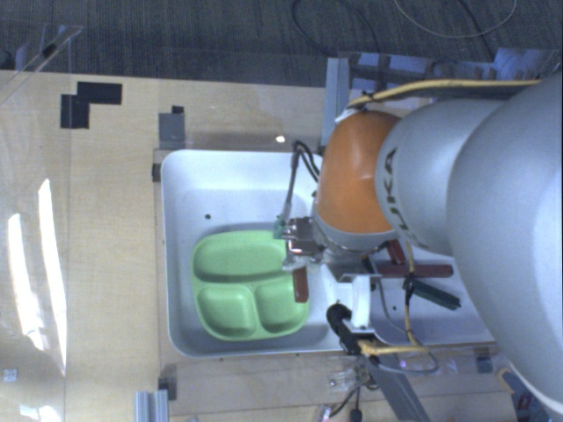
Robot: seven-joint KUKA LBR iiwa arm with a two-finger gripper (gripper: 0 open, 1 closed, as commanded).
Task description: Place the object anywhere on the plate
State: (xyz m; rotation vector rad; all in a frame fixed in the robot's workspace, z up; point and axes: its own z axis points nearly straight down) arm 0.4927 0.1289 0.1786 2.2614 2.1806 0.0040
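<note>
We hang our gripper (297, 266) over the green, three-compartment plastic plate (249, 282)'s right edge, jaw state untellable, so release comes next, we judge.

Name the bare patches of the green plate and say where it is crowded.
The green plate has bare room in its long upper compartment and both lower compartments. Its right edge is crowded: the gripper hangs there with a brown object beneath it.

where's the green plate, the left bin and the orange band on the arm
green plate (236, 258): camera view, large upper compartment
left bin (224, 178): camera view, bare white floor above the plate
orange band (352, 178): camera view, middle of its curved surface
</note>
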